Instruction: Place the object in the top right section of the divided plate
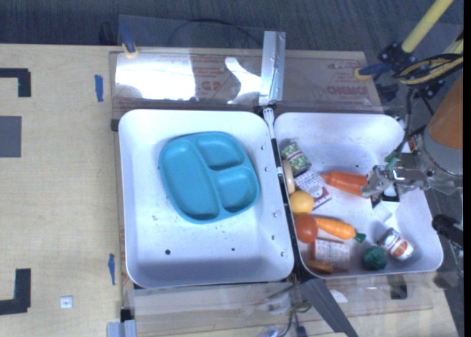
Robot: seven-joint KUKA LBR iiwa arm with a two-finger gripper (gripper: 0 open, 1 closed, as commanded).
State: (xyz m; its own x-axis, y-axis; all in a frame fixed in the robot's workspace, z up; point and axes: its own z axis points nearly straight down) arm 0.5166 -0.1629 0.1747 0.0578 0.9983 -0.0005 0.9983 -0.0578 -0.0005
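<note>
bench point(51, 203): pale wood | left white bin point(140, 181): centre, toward 9 o'clock | right white bin point(353, 133): touching it, toward 3 o'clock

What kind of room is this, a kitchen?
Probably a robot test lab, not a kitchen. A robot arm reaches over two white bins on a workbench; one holds a blue plate, the other toy food.

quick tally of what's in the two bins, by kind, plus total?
Divided plate, blue: 1, in the left bin
Carrots, orange: 2
Small cans: 2
Yellow round item: 1
Red item: 1
Dark green round item: 1
Flat packets: 2
Total: 10, some overlapping in the right bin, so approximate.
</note>
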